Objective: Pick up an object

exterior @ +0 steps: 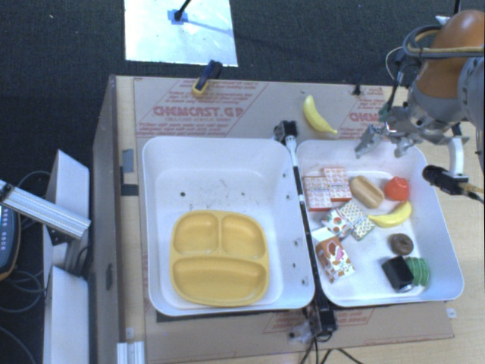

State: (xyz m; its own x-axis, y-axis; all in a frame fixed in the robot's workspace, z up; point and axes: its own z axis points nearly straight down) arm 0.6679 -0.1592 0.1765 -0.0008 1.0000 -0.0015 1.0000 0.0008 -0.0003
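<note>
**Gripper open above the right bin's far edge**

The gripper [385, 140] hangs over the far rim of the right bin [447, 256], fingers spread apart and holding nothing. Just near of it in the bin lie a hot dog [366, 191], a tomato [396, 188] and a banana [392, 216]. A yellow divided tray [220, 258] sits in the left bin [159, 196].

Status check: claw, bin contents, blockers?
Claw open, holding nothing, over right bin's far edge. Hot dog, tomato, banana lie untouched below. Nothing in the way.
</note>
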